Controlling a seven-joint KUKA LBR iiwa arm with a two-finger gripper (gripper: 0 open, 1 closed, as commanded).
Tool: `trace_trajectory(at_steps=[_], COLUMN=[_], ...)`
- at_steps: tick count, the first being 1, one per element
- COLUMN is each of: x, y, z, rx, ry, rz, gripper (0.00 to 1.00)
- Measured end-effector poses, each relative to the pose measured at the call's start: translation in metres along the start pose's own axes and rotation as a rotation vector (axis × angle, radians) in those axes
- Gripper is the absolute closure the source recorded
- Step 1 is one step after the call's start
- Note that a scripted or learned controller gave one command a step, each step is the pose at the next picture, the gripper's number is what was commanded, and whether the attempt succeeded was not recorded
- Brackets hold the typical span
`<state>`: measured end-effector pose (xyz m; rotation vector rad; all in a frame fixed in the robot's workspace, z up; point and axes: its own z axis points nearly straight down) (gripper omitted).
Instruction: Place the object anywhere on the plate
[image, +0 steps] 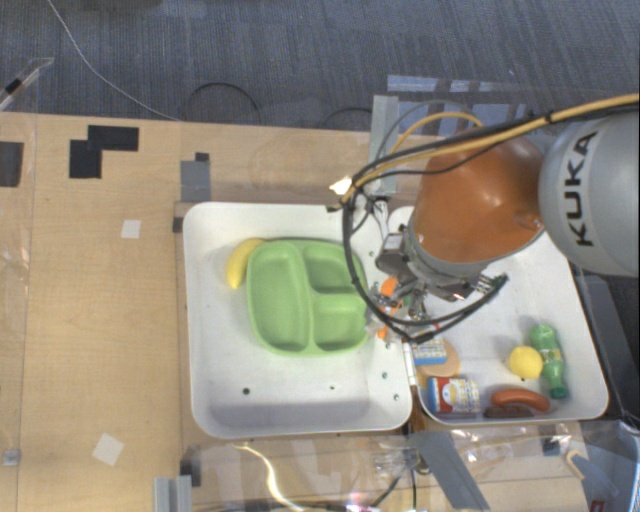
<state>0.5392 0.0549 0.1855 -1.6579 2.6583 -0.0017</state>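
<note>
A green divided plate (300, 300) lies in the left bin (290, 415). A yellow banana (238, 262) rests against the plate's left rim, partly tucked under it. My gripper (398, 308) hangs over the wall between the two bins, just off the plate's right edge, and the grey and orange wrist (470, 215) above hides most of it. Small orange bits (387, 290) show under the wrist; I cannot tell whether they are an object or part of the tool.
The right bin (585, 330) holds a lemon (525, 362), a green bottle (549, 358), a can (452, 394), a red-brown item (518, 402) and a small labelled pack (430, 352) near its front. Cables (360, 220) loop off the wrist above the plate's far right corner.
</note>
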Motion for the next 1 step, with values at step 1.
trace_trajectory(at_steps=[1], x=[0.0006], y=[-0.0003], z=[0.0000], rx=[0.000], ry=[0.000], rz=[0.002], gripper=[0.00])
